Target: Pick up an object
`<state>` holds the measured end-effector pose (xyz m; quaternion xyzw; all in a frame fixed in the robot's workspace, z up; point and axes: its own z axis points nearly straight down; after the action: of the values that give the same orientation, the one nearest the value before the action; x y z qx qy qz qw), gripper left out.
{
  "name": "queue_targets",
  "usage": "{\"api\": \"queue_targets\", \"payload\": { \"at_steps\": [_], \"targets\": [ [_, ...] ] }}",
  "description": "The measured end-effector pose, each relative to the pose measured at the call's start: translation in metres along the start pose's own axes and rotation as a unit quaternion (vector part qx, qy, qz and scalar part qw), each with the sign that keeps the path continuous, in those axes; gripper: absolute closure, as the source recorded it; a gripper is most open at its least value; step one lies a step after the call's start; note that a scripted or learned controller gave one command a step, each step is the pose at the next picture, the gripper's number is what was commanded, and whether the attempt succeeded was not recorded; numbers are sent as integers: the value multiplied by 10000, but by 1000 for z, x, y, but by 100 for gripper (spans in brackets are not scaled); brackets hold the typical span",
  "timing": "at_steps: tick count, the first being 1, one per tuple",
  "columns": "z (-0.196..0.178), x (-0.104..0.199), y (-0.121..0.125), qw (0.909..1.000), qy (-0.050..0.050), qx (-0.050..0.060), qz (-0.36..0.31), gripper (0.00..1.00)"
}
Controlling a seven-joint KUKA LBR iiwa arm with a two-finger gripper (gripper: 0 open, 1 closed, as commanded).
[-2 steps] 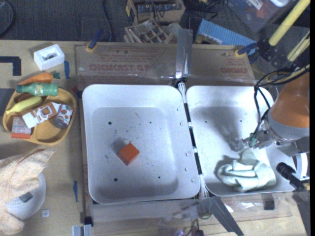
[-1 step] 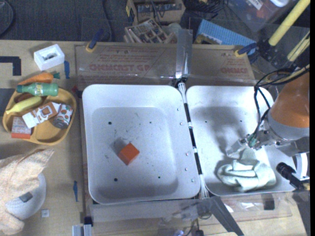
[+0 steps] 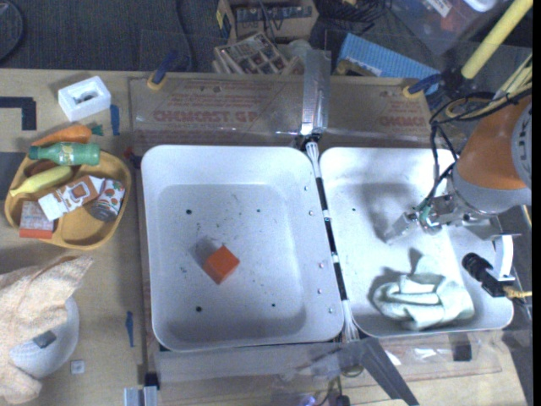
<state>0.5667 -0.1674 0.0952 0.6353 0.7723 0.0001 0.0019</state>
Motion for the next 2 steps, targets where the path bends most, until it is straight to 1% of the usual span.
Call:
{"api": "queue_targets", "payload": {
  "at_steps": [1, 2],
  "targets": [
    [-11, -1, 1, 10000, -17, -18, -7, 100],
    [-73, -11, 48, 9952, -4, 2, 982, 100]
  ]
}}
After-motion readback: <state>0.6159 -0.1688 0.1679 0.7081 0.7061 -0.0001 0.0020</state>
